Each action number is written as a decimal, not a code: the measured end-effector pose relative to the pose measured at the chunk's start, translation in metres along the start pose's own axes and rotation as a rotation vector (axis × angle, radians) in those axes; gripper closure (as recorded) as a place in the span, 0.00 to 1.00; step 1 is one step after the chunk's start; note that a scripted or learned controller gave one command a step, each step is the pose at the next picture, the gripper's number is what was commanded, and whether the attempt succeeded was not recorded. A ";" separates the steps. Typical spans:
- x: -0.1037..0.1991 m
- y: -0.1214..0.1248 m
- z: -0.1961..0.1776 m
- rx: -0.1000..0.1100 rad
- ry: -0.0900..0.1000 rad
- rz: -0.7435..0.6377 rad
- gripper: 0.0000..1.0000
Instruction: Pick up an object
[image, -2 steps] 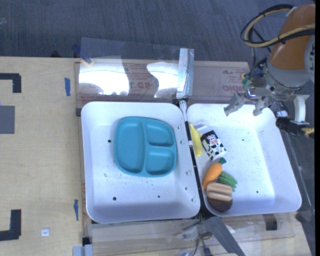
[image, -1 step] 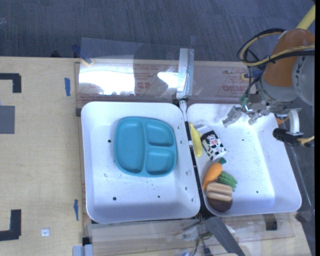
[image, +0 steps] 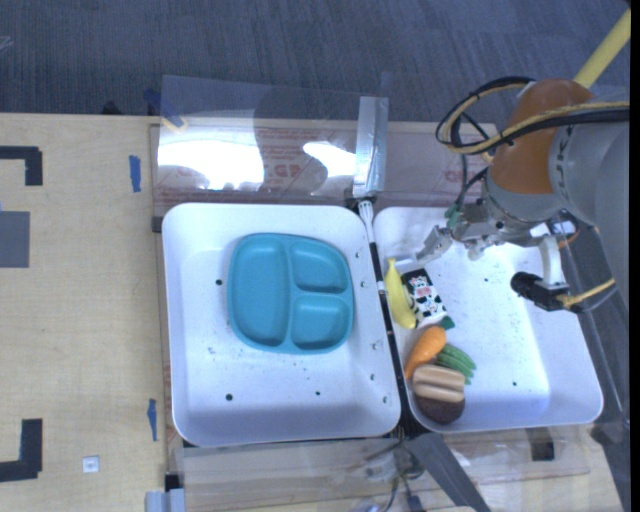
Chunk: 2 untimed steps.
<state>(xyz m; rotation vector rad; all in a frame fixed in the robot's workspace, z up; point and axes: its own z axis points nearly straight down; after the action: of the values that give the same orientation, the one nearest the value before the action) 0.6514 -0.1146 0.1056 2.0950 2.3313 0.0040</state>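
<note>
A small pile of toy food lies along the left wall of the right bin (image: 520, 375): a yellow banana (image: 400, 296), a cow-patterned carton (image: 425, 294), an orange carrot (image: 427, 346) with green leaves, and a brown-and-tan burger (image: 439, 389). The gripper (image: 436, 240) hangs just above the banana's upper end, holding nothing; whether its jaws are apart cannot be told. The left bin (image: 190, 330) holds a blue divided plate (image: 290, 292).

— Colours first: two white bins (image: 190, 300), the left one carrying a turquoise-blue divided plate (image: 291, 292).

— And the right bin (image: 520, 340) is busy along its left side! A yellow banana (image: 400, 297), a small carton (image: 425, 296) in a black-and-white cow pattern, an orange carrot (image: 427, 347) with green leaves.

— Below it, a tan and dark brown burger (image: 439, 391).

— The arm (image: 590, 170) is grey, its band (image: 535, 135) orange, with yellow-and-black cables (image: 480, 110) looping over it. Blue tape (image: 135, 172) marks the pale wooden bench (image: 70, 300).
</note>
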 end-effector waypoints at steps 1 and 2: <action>0.026 -0.069 0.017 0.002 0.003 0.131 0.00; 0.029 -0.112 0.017 0.001 0.004 0.206 0.00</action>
<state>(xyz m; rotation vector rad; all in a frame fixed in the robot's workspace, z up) 0.5368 -0.0978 0.0881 2.3256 2.1062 0.0082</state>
